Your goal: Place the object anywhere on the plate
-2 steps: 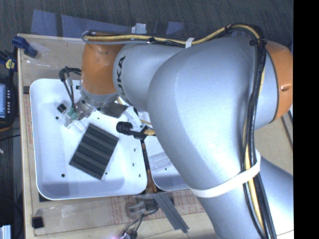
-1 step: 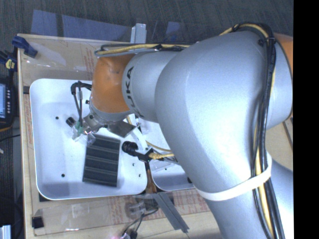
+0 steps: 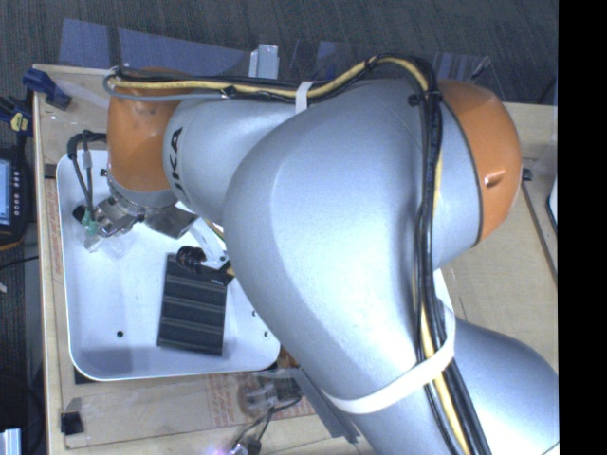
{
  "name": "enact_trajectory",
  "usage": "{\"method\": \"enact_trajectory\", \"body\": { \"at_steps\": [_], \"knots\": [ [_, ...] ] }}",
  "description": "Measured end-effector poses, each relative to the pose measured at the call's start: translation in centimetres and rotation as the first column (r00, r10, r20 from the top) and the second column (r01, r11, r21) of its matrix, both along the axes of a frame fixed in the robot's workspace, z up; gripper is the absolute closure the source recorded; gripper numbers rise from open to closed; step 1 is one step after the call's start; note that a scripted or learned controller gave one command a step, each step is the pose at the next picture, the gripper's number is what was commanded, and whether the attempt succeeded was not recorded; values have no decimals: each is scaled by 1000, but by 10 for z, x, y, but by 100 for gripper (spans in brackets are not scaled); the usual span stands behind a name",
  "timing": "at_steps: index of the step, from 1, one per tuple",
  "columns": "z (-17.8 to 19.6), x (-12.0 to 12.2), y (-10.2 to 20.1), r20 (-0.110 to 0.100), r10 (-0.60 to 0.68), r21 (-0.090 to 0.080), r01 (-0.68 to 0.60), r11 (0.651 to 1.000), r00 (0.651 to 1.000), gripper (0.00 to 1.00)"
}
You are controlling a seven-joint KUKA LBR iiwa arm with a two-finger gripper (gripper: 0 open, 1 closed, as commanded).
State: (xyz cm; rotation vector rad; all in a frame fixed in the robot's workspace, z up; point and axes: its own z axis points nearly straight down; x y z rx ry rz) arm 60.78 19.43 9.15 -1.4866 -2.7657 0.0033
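My gripper (image 3: 100, 227) hangs low over the far left part of the left white bin (image 3: 114, 349), close to its left wall. A small green bit (image 3: 87, 218) shows right at the gripper's tip; I cannot tell whether it is held or merely lies beside it. The grey arm with its orange band (image 3: 142, 150) reaches across from the right and hides the whole right side of the bench.
The near half of the left bin's floor (image 3: 114, 292) is bare white apart from a tiny dark speck (image 3: 120, 334). A blue clamp (image 3: 43, 83) and a black device (image 3: 14, 197) sit off the bench's left edge.
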Motion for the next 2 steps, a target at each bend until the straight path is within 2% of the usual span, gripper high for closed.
{"method": "enact_trajectory", "body": {
  "at_steps": [1,2],
  "knots": [
    [0,-72,-26,-2,417,2,-417,909,909,100],
    [1,-101,-88,2,337,3,-337,942,942,100]
  ]
}}
